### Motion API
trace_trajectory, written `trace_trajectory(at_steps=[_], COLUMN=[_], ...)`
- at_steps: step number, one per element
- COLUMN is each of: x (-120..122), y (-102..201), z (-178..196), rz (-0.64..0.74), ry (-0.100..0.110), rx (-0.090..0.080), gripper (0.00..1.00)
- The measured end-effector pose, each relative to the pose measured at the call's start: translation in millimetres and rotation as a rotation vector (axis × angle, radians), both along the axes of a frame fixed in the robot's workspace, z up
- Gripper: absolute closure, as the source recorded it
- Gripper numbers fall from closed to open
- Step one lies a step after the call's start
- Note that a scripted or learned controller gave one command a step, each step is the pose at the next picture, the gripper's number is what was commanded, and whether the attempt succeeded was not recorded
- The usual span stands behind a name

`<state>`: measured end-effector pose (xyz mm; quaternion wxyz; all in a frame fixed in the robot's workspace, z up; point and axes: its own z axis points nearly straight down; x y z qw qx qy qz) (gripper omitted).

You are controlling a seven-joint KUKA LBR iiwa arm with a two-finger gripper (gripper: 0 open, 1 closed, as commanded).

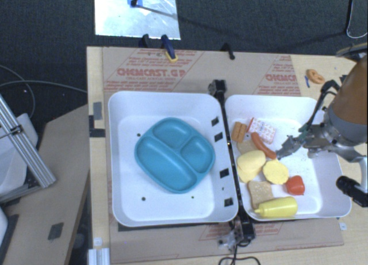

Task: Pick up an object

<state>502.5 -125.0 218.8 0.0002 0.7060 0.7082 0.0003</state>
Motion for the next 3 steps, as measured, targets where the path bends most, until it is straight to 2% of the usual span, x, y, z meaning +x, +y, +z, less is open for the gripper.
trace_trajectory(at_steps=[1,2,3], x=[-16,-15,-5], y=[-11,-11,95], z=[-139,-124,-30], rz=[-0.005,-0.003,0.009], ry=[-0.001,-0.003,-0.008], rx=[0.001,-0.001,0.002], gripper=[0.00,1.00,1.00])
